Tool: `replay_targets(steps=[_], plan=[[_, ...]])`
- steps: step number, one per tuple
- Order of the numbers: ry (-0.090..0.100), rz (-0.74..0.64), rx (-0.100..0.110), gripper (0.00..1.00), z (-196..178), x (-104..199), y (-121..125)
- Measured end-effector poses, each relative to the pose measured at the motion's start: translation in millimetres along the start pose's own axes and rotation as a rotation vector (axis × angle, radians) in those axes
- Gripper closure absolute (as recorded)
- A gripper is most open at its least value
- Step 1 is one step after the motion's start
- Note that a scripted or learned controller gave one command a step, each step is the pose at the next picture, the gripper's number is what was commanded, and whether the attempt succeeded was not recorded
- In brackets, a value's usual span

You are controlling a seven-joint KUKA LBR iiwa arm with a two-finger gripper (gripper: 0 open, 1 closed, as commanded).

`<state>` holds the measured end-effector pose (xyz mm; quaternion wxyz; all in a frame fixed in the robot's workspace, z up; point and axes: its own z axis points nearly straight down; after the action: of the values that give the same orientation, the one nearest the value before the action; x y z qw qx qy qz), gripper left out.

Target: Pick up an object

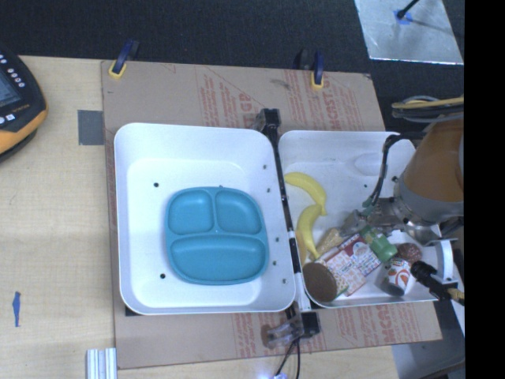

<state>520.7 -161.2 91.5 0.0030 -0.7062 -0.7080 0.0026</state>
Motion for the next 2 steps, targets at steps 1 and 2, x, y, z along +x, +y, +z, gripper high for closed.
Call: replay_targets(steps=[1,2], plan=[[-0.002,-0.003,-0.004,1.0,-11,-1,3],[0.0,-0.006,-0.014,1.0,-92,41,34]])
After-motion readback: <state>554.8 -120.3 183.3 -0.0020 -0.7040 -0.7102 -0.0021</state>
